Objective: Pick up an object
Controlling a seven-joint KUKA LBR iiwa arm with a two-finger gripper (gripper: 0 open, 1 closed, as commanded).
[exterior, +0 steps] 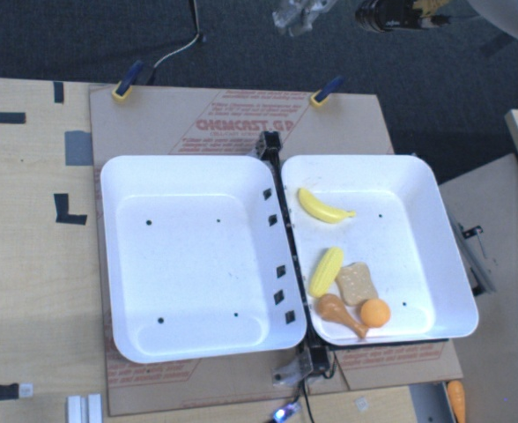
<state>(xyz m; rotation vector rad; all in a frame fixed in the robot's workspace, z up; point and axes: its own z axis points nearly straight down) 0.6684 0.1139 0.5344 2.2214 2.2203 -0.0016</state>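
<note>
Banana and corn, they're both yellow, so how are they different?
The banana is smooth and curved; the corn is straight, stubby and bumpy. The banana lies alone near the far end of the right bin; the corn sits near its front beside the bread slice and drumstick. Both are yellow toy foods lying flat.

The gripper [307,3] at the top is blurry and cut off by the edge. An orange thing [456,401] is cut off at the bottom.
</note>
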